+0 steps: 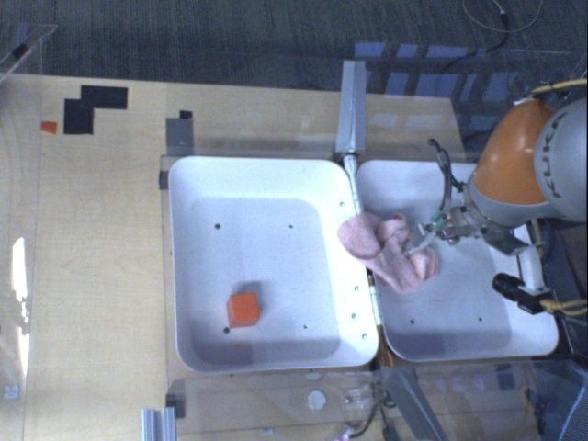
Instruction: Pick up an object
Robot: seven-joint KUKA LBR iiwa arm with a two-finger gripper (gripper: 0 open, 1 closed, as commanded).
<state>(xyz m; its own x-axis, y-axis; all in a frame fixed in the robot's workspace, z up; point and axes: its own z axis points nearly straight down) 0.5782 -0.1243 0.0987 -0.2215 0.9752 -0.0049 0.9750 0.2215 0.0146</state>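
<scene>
From above I see one crumpled pink cloth (388,249) draped over the divider between two white bins (276,186), mostly in the right bin, with my arm's hand (430,234) at its right edge; I cannot tell whether the hand is apart or together. The cloth looks light, soft and floppy, so I judge a bunched fold the best hold. One small orange block (243,309) sits in the left bin.

Slanted overhead view of both bins (276,168)
</scene>
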